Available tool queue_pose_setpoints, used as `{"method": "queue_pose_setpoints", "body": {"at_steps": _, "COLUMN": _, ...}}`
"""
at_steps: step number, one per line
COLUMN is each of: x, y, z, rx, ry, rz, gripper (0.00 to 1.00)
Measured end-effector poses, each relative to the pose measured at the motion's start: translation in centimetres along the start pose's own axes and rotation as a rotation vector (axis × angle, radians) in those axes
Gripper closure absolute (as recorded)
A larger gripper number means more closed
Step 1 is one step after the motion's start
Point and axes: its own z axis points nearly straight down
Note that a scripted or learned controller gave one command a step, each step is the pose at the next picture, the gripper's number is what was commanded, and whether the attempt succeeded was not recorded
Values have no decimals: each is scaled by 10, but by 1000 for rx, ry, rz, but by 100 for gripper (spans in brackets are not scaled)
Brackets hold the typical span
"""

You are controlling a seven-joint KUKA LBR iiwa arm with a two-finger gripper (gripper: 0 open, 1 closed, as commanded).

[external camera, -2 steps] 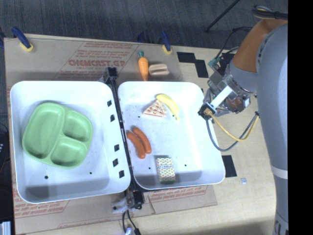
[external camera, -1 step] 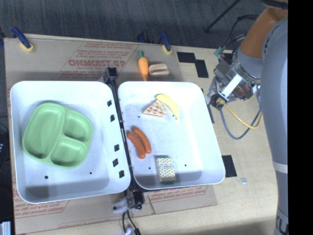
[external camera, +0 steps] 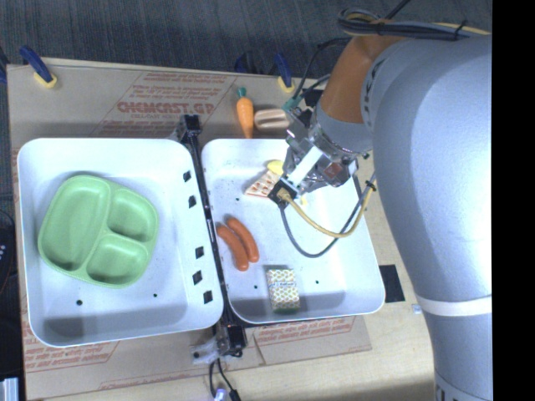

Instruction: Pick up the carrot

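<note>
**Entry: pick-up of the carrot, seen from my remote station**

1. Jaws. They sit at the end of the arm [external camera: 351, 98], low over the far end of the right bin [external camera: 359, 257]. The wrist covers them, so I cannot tell whether they are spread or pressed together. I see nothing gripped.
2. Carrot [external camera: 243, 115]. Orange with a green top. It lies outside both bins on the cardboard sheet [external camera: 159, 98], just past the right bin's far rim. It is up and to the left of the jaws, near them but apart. It lies roughly end-on to the rim. I judge the jaws must cross the rim to reach it.
3. Brown roll [external camera: 269, 121]. It is just beside the carrot, between carrot and jaws. I judge that it crowds the approach from the jaws' side and could be knocked.
4. Wafer [external camera: 259, 188]. Pale and gridded, it lies flat on the bin floor just below and left of the jaws. It is the closest thing to them and a likely wrong pick.
5. Two sausages [external camera: 237, 242]. They lie side by side, nearer the camera than the jaws.
6. Patterned block [external camera: 283, 289]. It rests at the near wall, well apart from the jaws.
7. Green divided plate [external camera: 99, 230]. It sits in the left bin [external camera: 33, 307], well apart, to the left of the jaws.
8. Blue clips [external camera: 38, 65]. They sit on the cardboard's far edge, presumably to pin it flat on the surface.
</note>
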Motion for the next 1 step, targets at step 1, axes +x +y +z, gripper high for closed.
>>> {"method": "queue_pose_setpoints", "body": {"at_steps": 1, "x": -141, "y": -7, "z": -71, "rx": -2, "ry": 1, "rz": 302, "gripper": 100}}
